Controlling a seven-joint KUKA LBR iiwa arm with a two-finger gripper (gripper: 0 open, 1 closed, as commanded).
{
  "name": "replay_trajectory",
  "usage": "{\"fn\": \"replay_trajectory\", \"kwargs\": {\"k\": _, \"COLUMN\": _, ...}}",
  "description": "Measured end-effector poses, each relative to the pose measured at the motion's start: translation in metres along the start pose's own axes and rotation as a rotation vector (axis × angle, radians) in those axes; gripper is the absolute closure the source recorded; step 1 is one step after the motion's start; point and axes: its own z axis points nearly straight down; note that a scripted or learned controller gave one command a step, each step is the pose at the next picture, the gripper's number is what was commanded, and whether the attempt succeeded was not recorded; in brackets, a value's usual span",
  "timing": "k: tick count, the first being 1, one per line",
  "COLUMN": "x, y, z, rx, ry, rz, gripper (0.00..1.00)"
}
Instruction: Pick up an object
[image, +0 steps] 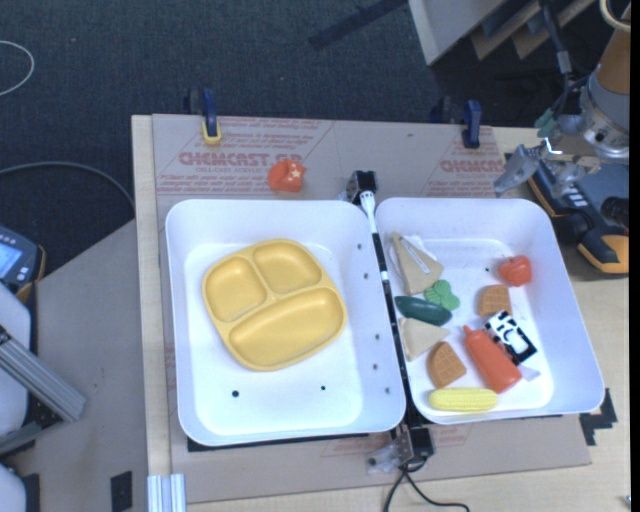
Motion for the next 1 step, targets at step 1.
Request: {"fn": "replay_trajectory", "kwargs": {"k": 1, "x": 0.0025, "y": -0.0371, "z": 0.1397, "rx": -0.004, "ry": -0.001, "rz": -0.002, "gripper": 0.0}}
